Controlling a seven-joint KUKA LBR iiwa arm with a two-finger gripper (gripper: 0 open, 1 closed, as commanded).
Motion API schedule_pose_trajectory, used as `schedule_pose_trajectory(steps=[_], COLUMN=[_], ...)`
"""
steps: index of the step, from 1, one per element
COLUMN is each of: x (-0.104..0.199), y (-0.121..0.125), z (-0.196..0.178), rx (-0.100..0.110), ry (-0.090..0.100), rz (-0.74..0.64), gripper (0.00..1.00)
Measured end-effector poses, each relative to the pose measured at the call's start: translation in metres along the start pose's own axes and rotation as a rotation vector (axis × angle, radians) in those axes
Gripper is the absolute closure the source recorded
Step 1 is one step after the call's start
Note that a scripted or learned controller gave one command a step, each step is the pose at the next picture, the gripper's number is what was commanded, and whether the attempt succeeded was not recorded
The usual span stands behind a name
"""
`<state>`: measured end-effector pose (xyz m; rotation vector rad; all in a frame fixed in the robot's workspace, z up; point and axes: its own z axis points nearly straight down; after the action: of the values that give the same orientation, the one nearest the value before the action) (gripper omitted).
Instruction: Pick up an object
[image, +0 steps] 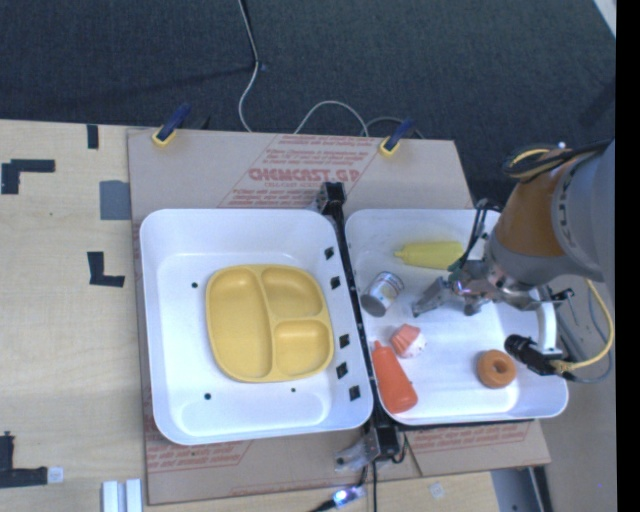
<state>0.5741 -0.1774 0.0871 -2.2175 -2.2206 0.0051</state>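
Camera view: gripper (432, 299) sits low in the right bin (450, 412), fingers spread apart, gripping nothing. Silver can (382, 292) lies just to its left. Yellow corn (430, 254), pink-white piece (406, 341), orange carrot (393, 377) and brown doughnut (495, 369) lie around. Left bin (165, 300) holds a yellow divided plate (268, 322).

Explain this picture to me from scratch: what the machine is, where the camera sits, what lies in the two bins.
One camera looks down at a slant on a bench with two shallow white bins. The grey robot arm with an orange band reaches in from the right; its gripper hangs over the right bin, with nothing seen between its fingers. The left bin holds a yellow divided plate. The right bin holds a yellow corn-like toy, a small metal can, a pink-and-white piece, an orange carrot-like toy and a brown doughnut.
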Motion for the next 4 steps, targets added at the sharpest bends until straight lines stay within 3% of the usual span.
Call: schedule_pose_trajectory(steps=[1, 2, 4], x=[0.0, 0.004, -0.002], y=[0.001, -0.008, 0.002], z=[-0.013, -0.064, -0.164], rx=[-0.002, -0.007, -0.008], ry=[0.0, -0.001, -0.002], rz=[-0.001, 0.0, 0.0], gripper=[1.0, 1.0, 1.0])
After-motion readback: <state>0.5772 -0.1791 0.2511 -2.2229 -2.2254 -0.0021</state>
